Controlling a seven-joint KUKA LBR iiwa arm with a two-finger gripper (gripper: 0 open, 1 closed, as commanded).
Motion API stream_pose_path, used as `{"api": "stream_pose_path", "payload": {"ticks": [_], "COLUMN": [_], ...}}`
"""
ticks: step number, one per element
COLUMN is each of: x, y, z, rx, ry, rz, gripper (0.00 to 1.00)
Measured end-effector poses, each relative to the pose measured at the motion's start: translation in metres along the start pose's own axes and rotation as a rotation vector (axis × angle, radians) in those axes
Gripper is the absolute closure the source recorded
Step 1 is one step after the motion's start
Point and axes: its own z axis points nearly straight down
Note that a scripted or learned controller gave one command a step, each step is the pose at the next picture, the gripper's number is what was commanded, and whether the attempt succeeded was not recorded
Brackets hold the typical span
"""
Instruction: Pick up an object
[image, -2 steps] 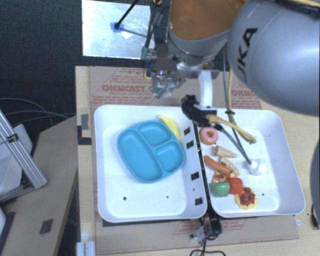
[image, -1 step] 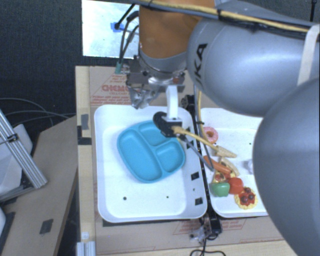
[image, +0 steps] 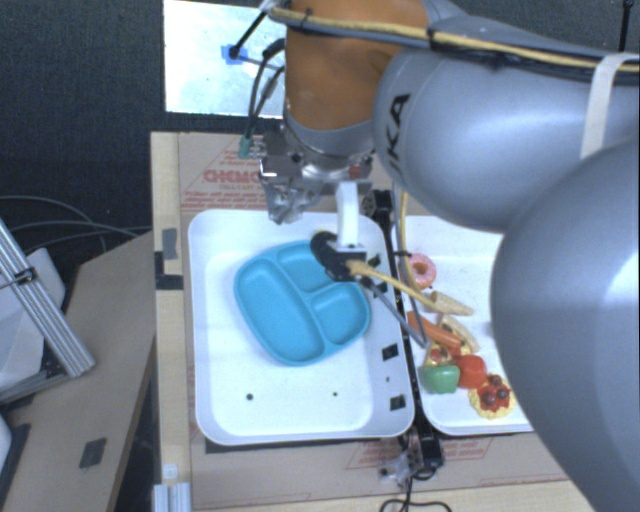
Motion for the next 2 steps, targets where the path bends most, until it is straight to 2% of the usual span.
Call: {"api": "stream_pose_path", "payload": {"ticks": [1, 2], "x": [-0.011, 0.005], "y": [0.039, -0.081], "z": [0.056, 0.031], "rx": [0.000, 0.003], "ry": [0.000, 0.004], "rz": [0.000, -0.009], "gripper": [1.00, 1.00]}}
